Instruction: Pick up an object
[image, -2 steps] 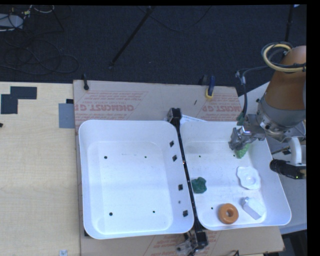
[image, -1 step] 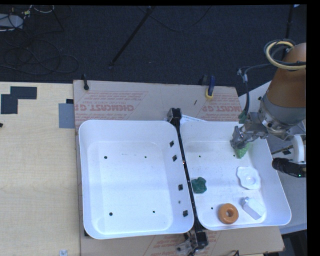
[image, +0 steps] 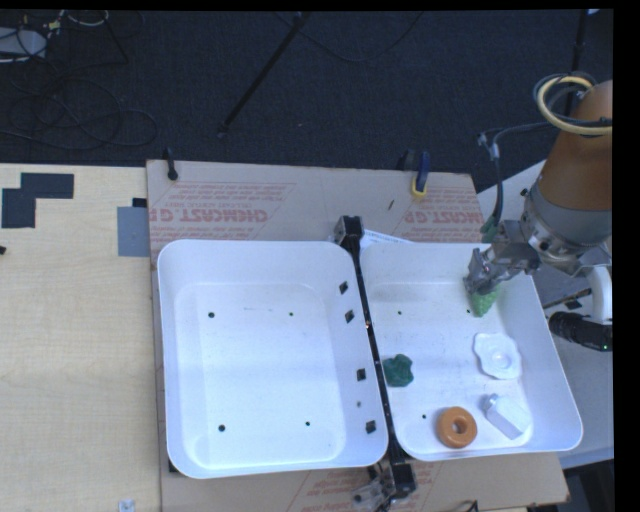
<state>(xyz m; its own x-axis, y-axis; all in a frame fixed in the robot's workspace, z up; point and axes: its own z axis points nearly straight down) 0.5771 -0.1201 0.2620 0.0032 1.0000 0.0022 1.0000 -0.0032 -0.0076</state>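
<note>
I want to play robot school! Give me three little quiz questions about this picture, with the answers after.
1. True or false: the orange ring lies in the left bin.
2. Which thing is nearest the gripper? A) grey block B) light green object C) dark green lump
3. Fill in: the white disc lies in the ___ bin.

Key: 1. False, it lies in the right bin. 2. B. 3. right.
</note>
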